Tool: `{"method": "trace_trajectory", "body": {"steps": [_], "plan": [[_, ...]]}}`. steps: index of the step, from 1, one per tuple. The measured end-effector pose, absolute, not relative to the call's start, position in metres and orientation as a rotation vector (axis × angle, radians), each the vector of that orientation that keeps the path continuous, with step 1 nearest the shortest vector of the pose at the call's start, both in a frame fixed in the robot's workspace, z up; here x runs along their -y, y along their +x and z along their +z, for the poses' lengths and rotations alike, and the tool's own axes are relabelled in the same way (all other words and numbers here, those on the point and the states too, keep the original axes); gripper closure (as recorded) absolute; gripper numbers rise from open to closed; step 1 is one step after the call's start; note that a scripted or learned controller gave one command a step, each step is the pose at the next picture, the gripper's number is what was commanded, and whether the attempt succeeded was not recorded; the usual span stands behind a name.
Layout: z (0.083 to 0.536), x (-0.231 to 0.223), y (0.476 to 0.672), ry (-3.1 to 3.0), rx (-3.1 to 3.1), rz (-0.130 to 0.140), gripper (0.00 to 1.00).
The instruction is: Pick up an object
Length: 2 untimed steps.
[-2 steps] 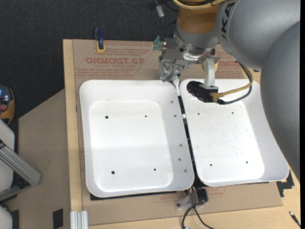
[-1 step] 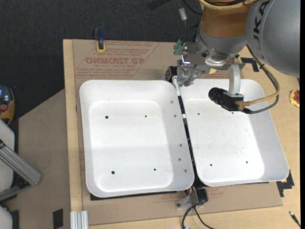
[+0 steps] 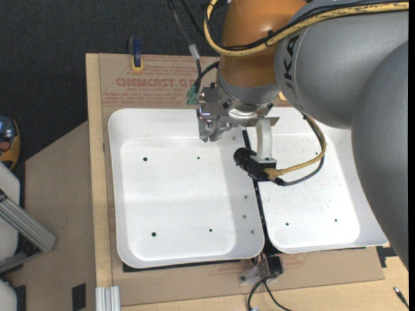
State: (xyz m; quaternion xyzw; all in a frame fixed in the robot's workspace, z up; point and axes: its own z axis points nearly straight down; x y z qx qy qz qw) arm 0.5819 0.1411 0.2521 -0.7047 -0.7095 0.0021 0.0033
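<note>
Two bins [image 3: 130, 193] side by side on bench [image 3: 97, 109]

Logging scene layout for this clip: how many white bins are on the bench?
2. The left bin lies fully in view on the cardboard sheet; the right bin sits beside it, its upper part and right side hidden under the arm.

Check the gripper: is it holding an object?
Cannot tell. The gripper sits low over the left bin's back edge, under the wrist; nothing shows between its tips.
</note>
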Motion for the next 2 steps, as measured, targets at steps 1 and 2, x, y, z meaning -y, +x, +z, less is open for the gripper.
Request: {"method": "trace_trajectory", "body": {"steps": [1,2], "plan": [[0.327,-0.112,0.588,-2.227,2.223,-0.01,1.0],[0.261,-0.17,0.545,-2.212,2.222,0.01,1.0]]}}
